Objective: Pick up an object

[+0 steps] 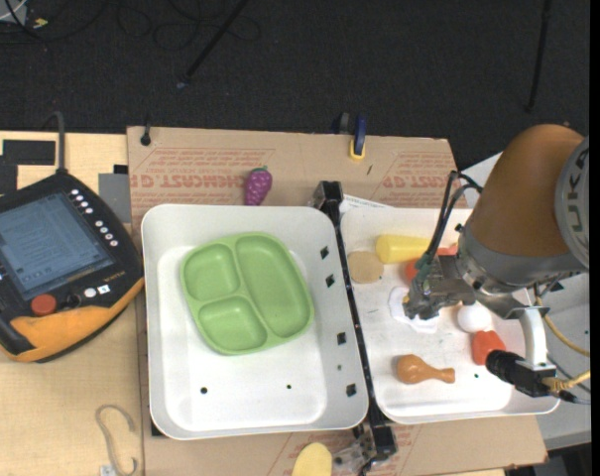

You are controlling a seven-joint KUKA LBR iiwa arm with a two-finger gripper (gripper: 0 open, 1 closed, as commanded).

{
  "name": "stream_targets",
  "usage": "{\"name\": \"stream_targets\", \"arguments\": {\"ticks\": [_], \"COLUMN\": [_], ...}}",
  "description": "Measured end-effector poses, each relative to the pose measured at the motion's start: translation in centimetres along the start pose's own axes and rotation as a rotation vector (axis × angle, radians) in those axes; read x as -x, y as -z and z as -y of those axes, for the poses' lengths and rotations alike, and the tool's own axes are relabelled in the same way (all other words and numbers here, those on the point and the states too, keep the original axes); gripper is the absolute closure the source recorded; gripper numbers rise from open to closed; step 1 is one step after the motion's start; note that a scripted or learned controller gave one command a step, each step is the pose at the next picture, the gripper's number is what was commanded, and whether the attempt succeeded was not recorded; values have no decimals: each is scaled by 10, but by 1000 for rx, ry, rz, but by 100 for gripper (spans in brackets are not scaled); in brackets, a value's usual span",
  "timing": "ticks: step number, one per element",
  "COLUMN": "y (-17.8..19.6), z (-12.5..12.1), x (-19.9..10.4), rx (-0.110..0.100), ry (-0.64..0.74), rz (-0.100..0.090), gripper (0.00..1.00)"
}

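Two shallow white bins are seen side by side on the bench; the left bin (171,385) at the centre of the frame holds a green three-compartment plastic plate (246,292), and the right bin (458,403) at the lower right holds the loose items. The grey arm with the orange band (523,211) is seen at the right of the frame, and its gripper (421,302) is lowered into the right bin; how the gripper is set cannot be told, since dark hardware masks it. Several candidates are scattered around it: a yellow block-like toy (401,247) above, a pale tan round piece (363,266) to its left, a white egg-shaped object (472,316) just beside it on the right, a small red piece (487,345) below that, and a brown drumstick-shaped toy (424,370) nearer the lower edge. No item is seen to be held. A miss is judged likely here; the items are small and rounded, so one could be nudged aside or squeezed out by a closing grip; two neighbours could also be pinched together near the egg.
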State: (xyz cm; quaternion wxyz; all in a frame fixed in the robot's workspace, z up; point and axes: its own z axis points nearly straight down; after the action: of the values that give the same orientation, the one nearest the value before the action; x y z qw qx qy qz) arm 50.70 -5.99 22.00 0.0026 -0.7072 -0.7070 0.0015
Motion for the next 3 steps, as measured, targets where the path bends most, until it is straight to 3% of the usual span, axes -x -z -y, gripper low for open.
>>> {"name": "stream_targets", "arguments": {"ticks": [1,3], "y": [4,11], "z": [-15,3], "x": [4,7], "rx": [4,3], "ry": [3,0], "rz": [1,1], "gripper": [100,100]}}
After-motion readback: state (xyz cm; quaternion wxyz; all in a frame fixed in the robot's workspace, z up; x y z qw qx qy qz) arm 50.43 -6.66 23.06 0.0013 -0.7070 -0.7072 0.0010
